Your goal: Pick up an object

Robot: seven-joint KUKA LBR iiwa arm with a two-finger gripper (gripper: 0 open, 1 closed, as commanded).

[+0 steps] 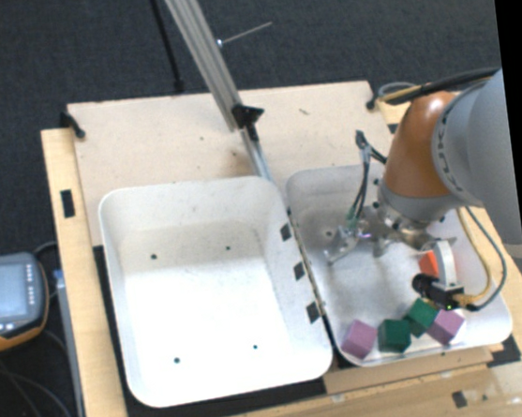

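The blocks, any of which would have served as your object, lay in a row along the near edge of the right bin (321, 195). A purple block (358, 337) sat toward the near-left corner with a green block (395, 335) just beside it. A second green block (423, 312) and a second purple block (448, 324) sat close together toward the near-right corner. All four rested on the bin floor, so by my reading the pick had not yet been made and you had the whole grasp left to do.

The pincer (361, 235) hung over the middle of that bin, toward its left wall and apart from the row of blocks. Nothing showed in its grip. I could not tell whether it was spread or pressed together (from above, its metal parts ran into one pale tangle).

The arm's wrist covered the far-right part of the right bin, so whatever lay beneath it was hidden from you. A small orange and white shape (430, 262) showed near the bin's right wall. I could not say whether it was a loose thing or part of the arm. The left bin (204, 285) sat beside the right one on the bench (158, 140).
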